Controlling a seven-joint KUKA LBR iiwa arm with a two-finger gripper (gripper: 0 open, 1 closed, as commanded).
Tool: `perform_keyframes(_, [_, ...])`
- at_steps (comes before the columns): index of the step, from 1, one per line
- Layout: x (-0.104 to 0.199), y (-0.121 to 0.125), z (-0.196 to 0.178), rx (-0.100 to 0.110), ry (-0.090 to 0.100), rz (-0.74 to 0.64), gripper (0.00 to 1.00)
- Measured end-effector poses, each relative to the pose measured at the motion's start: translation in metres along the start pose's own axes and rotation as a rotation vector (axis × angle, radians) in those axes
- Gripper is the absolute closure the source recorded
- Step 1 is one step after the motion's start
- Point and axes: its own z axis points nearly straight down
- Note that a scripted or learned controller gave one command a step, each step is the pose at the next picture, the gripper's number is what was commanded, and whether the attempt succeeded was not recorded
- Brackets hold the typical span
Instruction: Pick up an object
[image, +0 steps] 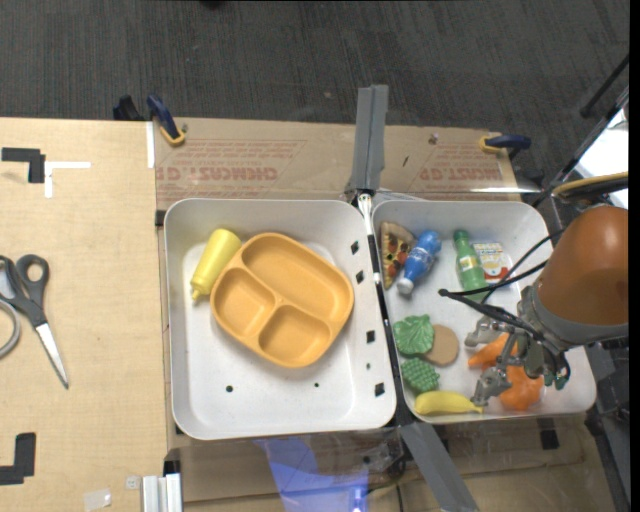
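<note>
My gripper (503, 372) sits low in the right bin (535, 215), near that bin's lower right corner, directly over a cluster of orange pieces (518, 388). From this angle I cannot tell whether my fingers are apart or closed, nor whether anything lies between them; cables and the wrist body obscure the tips. My orange wrist band (595, 265) stands just right of the right bin's right wall.

Contents of the right bin, referenced to its walls:
- Yellow banana (447, 403) against the lower wall, just left of the orange pieces.
- Green leafy item (413, 335) and a second green textured item (420, 375) near the left wall, one above the other.
- Brown round disc (443, 346) touching the leafy item's right side.
- Blue bottle (418, 260) tilted, in the upper left area.
- Pizza slice (395, 245) beside the left wall, just left of the blue bottle.
- Green bottle (466, 260) upright-lying in the upper centre.
- Small white carton (491, 260) just right of the green bottle.

The left bin (200, 400) adjoins the right bin's left wall. It holds an orange divided tray (280, 298) and a yellow bottle (213, 262) touching that tray's upper left edge.

Well left of both bins, scissors (38, 310) lie on the bench (80, 230).
</note>
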Motion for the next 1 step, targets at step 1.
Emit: perform_keyframes(1, [-0.0018, 0.0004, -0.0095, 0.001, -0.004, -0.003, 1.0])
